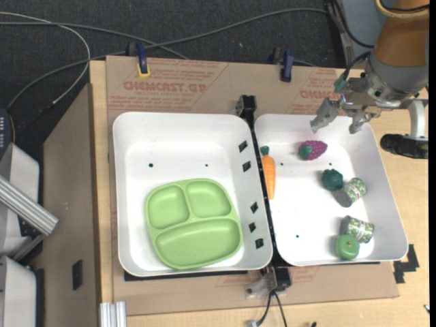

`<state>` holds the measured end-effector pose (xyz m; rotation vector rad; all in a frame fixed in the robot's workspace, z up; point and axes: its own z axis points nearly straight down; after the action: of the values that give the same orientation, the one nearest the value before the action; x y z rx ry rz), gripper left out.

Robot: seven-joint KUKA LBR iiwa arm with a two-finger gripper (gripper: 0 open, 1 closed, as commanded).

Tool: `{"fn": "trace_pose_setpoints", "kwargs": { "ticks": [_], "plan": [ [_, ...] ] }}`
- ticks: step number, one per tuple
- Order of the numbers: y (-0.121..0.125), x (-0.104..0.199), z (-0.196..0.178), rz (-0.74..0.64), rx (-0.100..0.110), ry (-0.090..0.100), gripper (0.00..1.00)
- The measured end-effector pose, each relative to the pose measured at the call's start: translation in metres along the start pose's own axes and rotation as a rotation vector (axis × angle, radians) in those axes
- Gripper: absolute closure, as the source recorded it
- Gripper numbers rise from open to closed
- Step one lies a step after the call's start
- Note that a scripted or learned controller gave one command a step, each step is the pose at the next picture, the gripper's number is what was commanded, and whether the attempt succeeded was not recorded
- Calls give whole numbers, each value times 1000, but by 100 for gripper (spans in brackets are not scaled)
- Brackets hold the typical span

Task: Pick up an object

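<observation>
My gripper (340,121) hangs open over the far edge of the right bin (381,182), its two grey fingers spread with nothing between them. Just below and left of it lies a purple grape bunch (313,149). An orange carrot (269,174) lies along the bin's left wall. A dark green lump (332,179) and a grey-green can (350,191) sit mid-bin. Another small can (358,229) and a bright green round piece (347,246) rest near the front right corner.
The left bin (136,142) holds a light green divided plate (194,222). A black divider with clips (253,182) runs between the bins. Cardboard with two blue clamps (142,67) lies under them. Cables cross the dark floor behind.
</observation>
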<state>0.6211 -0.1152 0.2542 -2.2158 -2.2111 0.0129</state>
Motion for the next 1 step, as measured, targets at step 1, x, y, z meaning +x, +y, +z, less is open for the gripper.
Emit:
{"fn": "trace_pose_setpoints", "kwargs": {
  "ticks": [1],
  "plan": [
    [2,0,-7,-2,-13,-2,0]
  ]
}}
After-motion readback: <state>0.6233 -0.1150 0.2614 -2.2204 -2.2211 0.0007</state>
